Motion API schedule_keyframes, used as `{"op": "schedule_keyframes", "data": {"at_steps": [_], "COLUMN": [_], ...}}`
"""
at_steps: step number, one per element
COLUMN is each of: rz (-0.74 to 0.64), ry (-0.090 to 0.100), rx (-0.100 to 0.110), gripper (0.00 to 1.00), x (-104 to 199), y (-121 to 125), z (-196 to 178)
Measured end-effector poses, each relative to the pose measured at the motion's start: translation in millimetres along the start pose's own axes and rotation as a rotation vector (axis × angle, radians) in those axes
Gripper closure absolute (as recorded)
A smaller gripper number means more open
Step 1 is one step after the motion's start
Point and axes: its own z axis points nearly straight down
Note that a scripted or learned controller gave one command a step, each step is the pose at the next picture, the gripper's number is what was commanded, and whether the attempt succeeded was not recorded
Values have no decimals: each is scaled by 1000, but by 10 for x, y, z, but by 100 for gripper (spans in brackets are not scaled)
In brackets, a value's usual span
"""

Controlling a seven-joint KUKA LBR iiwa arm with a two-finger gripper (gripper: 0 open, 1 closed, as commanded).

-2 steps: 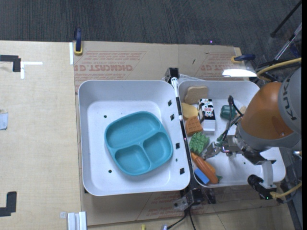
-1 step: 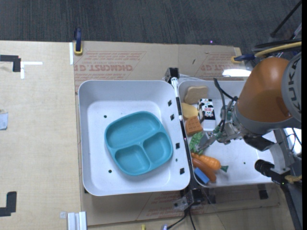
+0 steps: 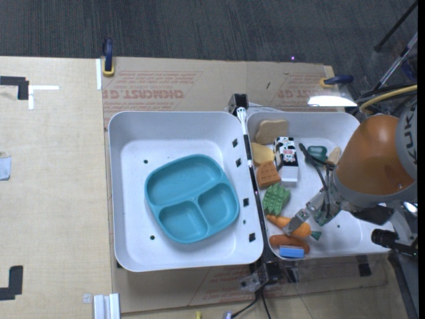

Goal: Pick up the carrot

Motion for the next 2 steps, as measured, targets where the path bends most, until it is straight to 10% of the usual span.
{"op": "schedule_keyframes", "data": {"at_steps": [1,2], "rz": [8,199], "ry": [-2,0], "rx": [-3,2], "gripper": [100,100], "x": [-17,614], "y": [10,546], "z": [-89,-997]}}
